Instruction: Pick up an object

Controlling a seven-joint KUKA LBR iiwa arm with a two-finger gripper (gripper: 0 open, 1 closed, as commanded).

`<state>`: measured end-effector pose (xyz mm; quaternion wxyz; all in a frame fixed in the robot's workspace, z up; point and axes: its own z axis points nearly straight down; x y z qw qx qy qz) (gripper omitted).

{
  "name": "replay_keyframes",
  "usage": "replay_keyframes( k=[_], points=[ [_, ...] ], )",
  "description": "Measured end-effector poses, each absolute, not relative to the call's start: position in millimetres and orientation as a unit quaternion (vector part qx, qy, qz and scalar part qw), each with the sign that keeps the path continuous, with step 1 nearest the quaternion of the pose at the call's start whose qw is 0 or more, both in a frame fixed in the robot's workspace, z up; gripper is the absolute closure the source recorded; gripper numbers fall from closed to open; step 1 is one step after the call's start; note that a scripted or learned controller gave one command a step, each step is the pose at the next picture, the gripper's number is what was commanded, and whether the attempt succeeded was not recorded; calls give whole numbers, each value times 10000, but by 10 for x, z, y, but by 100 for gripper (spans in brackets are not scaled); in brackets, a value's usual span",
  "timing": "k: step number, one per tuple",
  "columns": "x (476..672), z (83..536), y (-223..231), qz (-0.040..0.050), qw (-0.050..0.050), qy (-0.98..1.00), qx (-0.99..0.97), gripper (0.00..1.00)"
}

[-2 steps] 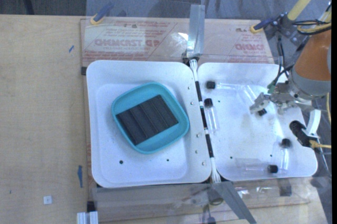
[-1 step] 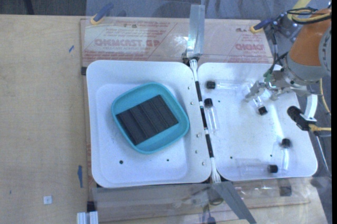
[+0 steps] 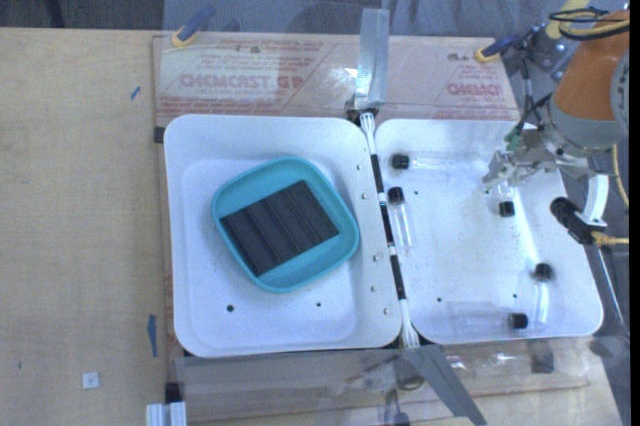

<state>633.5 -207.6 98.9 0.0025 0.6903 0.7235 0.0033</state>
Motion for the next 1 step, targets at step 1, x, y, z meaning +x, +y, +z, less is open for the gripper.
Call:
replay_keyframes(
  k=[1],
  points=[
    [6677, 1959, -1437, 4, 15, 6729, 7397, 100]
  ],
)
